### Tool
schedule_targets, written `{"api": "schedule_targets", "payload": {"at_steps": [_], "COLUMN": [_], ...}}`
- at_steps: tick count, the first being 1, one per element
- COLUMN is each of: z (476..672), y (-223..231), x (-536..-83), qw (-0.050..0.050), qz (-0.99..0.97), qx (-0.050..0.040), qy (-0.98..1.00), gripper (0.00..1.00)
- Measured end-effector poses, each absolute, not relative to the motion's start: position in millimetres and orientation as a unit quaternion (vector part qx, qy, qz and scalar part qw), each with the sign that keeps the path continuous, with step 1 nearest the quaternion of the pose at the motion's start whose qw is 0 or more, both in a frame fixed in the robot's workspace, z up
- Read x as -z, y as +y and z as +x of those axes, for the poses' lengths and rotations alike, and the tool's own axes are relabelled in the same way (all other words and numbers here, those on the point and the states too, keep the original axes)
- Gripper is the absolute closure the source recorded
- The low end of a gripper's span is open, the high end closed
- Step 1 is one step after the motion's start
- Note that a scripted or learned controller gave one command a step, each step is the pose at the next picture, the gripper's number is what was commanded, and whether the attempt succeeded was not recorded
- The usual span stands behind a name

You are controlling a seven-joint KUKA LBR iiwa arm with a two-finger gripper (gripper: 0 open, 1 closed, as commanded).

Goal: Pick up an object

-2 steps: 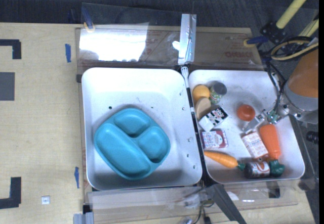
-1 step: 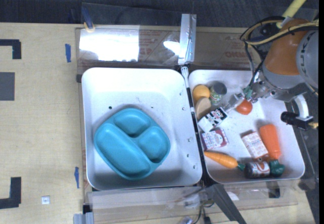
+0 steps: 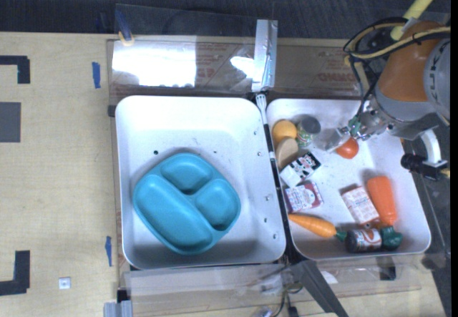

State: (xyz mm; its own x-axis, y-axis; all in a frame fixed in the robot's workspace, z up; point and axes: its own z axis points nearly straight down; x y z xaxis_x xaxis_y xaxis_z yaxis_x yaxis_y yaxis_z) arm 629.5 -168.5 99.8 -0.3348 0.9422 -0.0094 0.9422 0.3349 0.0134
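My gripper (image 3: 356,129) hangs over the upper right part of the right bin (image 3: 418,165), on the grey arm with its orange band (image 3: 404,76). A small red round object (image 3: 347,149) lies just below and left of the gripper tip, very close to it; I cannot tell whether they touch. Further down lie a large orange carrot (image 3: 383,200), a smaller carrot (image 3: 313,224), a dark bottle (image 3: 368,239) and two flat packets (image 3: 303,197) (image 3: 357,205). An orange-yellow ball (image 3: 284,129) and a grey cap (image 3: 309,124) sit near the bin's top left.
The left bin (image 3: 143,122) holds a blue divided plate (image 3: 187,201). A black-and-white card (image 3: 302,167) and a tan piece (image 3: 288,151) lie by the divider between the bins. Clear plastic sheeting (image 3: 193,58) stands behind the bins. Yellow cables (image 3: 386,36) loop over the arm.
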Motion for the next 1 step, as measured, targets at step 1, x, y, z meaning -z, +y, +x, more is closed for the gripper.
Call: {"api": "schedule_targets", "payload": {"at_steps": [1], "z": [620.2], "y": [-128.5], "x": [-208.1], "qw": [0.004], "qz": [0.645], "qx": [-0.0025], "qy": [0.764], "gripper": [1.0]}}
